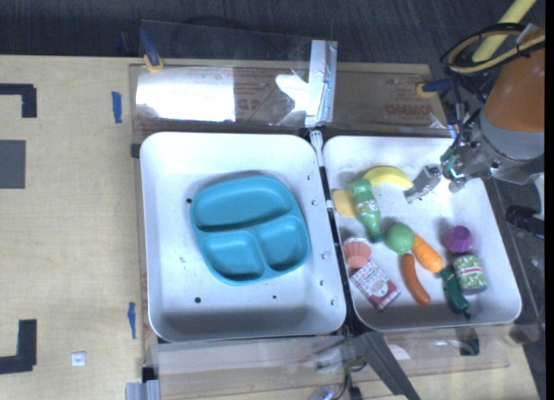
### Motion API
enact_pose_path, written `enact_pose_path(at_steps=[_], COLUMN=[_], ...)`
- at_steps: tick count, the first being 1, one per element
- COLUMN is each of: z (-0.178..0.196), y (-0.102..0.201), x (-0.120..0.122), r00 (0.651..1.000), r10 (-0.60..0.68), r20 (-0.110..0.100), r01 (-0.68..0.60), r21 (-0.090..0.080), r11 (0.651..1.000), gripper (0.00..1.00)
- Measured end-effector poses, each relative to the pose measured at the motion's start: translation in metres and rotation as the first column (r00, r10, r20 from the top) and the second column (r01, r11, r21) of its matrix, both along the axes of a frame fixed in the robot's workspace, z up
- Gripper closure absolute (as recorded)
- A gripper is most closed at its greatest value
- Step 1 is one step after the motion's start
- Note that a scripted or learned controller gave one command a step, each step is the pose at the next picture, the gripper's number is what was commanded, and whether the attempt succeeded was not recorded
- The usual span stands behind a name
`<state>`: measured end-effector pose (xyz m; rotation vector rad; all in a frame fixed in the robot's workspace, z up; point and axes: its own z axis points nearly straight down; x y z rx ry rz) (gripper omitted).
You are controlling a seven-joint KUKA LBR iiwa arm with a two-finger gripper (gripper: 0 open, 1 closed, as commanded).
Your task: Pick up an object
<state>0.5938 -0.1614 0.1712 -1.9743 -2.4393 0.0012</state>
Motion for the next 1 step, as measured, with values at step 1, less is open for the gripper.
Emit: enact_pose_path(at_steps=[1], z=[-0.0827], y=[-0.0154], x=[-0.0590], r00=[0.997], r10=[-0.078], r20=[0.005], r01=[0.078], r21=[-0.002], r11=[0.997], gripper=[0.00])
